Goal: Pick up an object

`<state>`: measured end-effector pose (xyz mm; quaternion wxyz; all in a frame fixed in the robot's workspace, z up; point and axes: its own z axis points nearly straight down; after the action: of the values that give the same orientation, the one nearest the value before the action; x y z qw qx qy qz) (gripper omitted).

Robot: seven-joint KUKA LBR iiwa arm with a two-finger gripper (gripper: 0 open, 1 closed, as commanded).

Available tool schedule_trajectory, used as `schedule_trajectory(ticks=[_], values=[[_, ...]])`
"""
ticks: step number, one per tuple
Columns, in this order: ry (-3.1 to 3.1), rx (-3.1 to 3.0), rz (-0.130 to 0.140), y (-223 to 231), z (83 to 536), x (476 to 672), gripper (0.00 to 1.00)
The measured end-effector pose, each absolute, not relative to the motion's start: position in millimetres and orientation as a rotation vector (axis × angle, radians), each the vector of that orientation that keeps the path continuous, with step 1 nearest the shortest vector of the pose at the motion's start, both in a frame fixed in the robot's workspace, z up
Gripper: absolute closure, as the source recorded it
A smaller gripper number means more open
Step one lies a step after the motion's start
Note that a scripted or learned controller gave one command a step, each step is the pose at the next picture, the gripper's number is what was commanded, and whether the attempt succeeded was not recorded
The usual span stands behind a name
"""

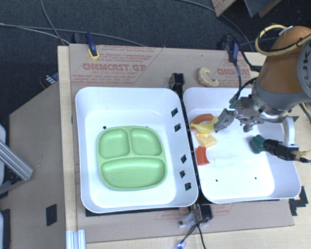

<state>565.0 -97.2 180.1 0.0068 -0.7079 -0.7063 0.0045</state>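
Hand (pixel 224 121) low in right bin (pixel 249 188), grip state unclear; yellow-orange pieces (pixel 203 131) beside it, green tray (pixel 131 157) left bin.

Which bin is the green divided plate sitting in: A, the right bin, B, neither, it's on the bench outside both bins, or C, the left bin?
C: the green plate lies flat inside the left bin, while the right bin has the small food pieces and the gripper over it.
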Motion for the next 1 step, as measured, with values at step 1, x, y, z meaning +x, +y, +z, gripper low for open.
schedule_trajectory(ticks=[1], values=[[-2.220, -2.219, 0.000, -97.1, 187.5, 568.2, 0.00]])
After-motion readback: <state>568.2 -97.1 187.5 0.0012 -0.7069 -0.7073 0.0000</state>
